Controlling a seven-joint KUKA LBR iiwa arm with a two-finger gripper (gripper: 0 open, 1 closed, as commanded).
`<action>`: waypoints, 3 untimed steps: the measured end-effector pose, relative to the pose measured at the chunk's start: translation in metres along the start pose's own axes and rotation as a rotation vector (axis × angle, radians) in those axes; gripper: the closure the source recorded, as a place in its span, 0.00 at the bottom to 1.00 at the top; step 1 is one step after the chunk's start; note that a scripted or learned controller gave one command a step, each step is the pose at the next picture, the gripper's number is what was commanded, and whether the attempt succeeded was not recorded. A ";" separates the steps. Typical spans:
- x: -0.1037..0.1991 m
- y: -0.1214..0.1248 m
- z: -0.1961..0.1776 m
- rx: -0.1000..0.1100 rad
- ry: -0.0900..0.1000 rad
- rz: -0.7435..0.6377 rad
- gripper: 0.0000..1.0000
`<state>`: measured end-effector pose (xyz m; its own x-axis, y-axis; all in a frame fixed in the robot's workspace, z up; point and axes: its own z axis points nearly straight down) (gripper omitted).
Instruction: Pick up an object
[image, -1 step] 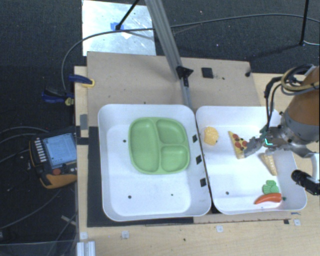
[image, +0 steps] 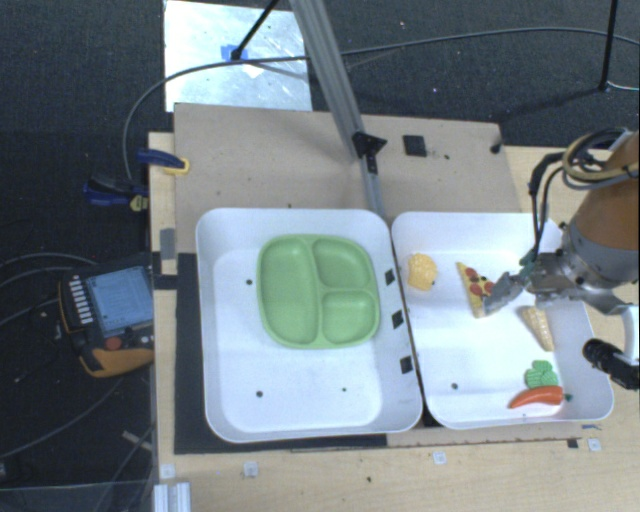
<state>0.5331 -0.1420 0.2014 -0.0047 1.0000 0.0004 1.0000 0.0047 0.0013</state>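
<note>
In the left bin lies a green divided plate. The right bin holds a yellow toy lump near its left wall, then a toy pizza slice, a pale cone-like piece, and a toy carrot in the near corner. The pincer sits low just beside the pizza slice; whether it is apart or together, I cannot tell. The flat slice could slide away from a glancing touch.
</note>
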 end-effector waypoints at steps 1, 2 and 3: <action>-0.009 0.005 0.050 0.003 0.000 0.004 0.00; -0.015 0.007 0.094 0.003 0.000 0.004 0.00; -0.016 0.009 0.114 -0.003 -0.001 0.004 0.00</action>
<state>0.5421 -0.1583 0.0876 -0.0007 1.0000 -0.0003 1.0000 0.0007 0.0039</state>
